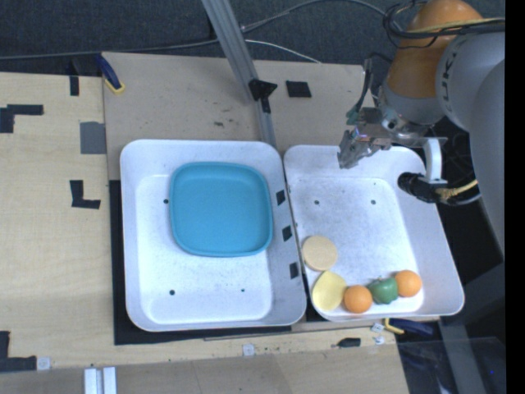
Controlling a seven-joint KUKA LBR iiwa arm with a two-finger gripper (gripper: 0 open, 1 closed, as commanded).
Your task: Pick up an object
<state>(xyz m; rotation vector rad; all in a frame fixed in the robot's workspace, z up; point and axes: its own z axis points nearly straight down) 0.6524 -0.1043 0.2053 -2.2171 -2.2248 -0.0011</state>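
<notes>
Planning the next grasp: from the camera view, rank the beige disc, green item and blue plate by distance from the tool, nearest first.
From the tool, at the right bin's far edge:
1. Beige disc, right bin's left side.
2. Green item, right bin's near edge.
3. Blue plate, left bin; close to the green item, so their order is uncertain.

A wooden bench (164, 97) carries two white bins side by side: left bin (135, 220), right bin (435, 253).

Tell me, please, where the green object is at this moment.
In the camera view, the green object lies in the right bin, at its near edge, between two orange balls, far from the gripper.
</notes>
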